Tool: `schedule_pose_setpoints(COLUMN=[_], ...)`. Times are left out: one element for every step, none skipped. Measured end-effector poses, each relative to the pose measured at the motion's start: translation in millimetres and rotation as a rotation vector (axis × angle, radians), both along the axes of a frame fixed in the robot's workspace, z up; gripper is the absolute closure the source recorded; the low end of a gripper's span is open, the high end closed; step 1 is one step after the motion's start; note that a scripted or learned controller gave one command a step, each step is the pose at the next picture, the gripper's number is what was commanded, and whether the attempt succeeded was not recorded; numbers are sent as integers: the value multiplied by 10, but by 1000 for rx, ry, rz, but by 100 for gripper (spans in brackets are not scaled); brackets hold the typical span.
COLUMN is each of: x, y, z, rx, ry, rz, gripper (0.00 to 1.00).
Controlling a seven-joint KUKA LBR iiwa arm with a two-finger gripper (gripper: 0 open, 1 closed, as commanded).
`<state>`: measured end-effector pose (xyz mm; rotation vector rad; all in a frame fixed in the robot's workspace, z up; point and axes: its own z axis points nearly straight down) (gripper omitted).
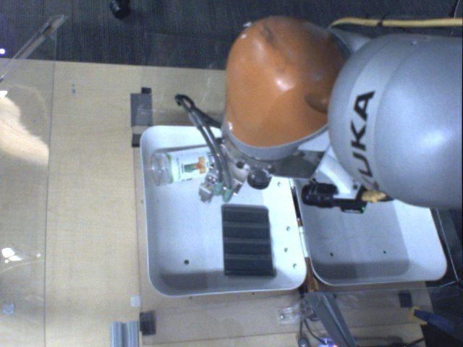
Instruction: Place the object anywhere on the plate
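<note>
The grey arm [391, 121] with its orange band looms over the upper right and covers much of the right bin [405, 262]. Beside it on the wooden bench [79, 230] is the left bin [155, 266]. A black ribbed slab [247, 241] lies flat in the lower middle of the left bin and is probably the plate the task means. The likely object is the small clear bottle [177, 168], which lies on its side in that bin's upper left corner, apart from the slab. Its body is see-through with a label carrying green and orange print, and its rounded base points left. It looks light and stiff, most likely thin plastic. Its smooth round wall would be slippery and apt to roll, so the best hold is probably across the middle of the body, square to its length. The gripper [217, 189] hangs just beside the bottle's right end, perhaps touching it. Whether it is spread or pressed together cannot be told from this slant, and nothing shows it pinching the bottle.
</note>
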<state>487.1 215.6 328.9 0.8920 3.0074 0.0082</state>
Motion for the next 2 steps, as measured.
schedule_pose_setpoints(x=[330, 636], y=[149, 200], z=[385, -596], rx=[-2, -2], ry=[-4, 0], rz=[502, 516], gripper=[100, 100])
